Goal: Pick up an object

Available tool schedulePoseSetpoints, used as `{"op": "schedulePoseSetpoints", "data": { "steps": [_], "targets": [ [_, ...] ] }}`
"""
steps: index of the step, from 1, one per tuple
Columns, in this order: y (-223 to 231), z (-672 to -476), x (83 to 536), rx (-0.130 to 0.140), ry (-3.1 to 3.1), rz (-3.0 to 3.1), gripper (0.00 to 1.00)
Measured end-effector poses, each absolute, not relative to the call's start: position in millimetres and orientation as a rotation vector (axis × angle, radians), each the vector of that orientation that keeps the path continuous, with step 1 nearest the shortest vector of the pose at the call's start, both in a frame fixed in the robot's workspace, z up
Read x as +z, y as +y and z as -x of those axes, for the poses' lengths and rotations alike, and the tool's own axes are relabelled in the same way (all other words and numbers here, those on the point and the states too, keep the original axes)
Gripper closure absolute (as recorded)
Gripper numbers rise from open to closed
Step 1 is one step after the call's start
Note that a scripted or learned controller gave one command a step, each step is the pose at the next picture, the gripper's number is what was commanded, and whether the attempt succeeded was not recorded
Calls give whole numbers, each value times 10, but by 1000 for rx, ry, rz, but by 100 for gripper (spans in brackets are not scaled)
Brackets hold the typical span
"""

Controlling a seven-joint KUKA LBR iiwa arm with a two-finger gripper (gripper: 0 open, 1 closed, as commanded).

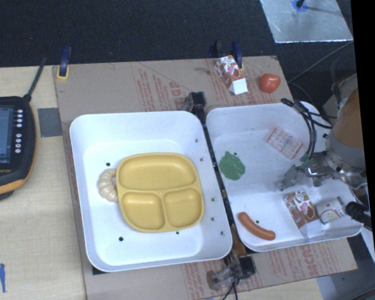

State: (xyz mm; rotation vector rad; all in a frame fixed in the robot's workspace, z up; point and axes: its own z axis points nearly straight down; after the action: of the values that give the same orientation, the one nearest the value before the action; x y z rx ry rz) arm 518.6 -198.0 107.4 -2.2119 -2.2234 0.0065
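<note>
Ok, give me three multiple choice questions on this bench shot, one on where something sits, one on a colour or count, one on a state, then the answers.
1. Where does the yellow divided tray sit?
A. left bin
B. right bin
C. on the cardboard outside the bins

2. What colour is the flat round piece near the right bin's left wall?
A. red
B. green
C. blue

3. How does the sausage lie?
A. standing on end
B. flat on the right bin's floor
C. on top of the tray

Answers: 1 A, the tray fills the middle of the left bin. 2 B, it is plainly green. 3 B, it lies flat near the front of the right bin.
</note>
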Motion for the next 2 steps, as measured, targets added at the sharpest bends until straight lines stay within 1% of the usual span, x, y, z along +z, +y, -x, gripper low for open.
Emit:
{"op": "schedulePoseSetpoints", "data": {
  "steps": [1,2],
  "targets": [
    [-1993,-5779,918,3,-2226,2215,0],
    [-1842,-6442,923,2,-2225,2215,0]
  ]
}}
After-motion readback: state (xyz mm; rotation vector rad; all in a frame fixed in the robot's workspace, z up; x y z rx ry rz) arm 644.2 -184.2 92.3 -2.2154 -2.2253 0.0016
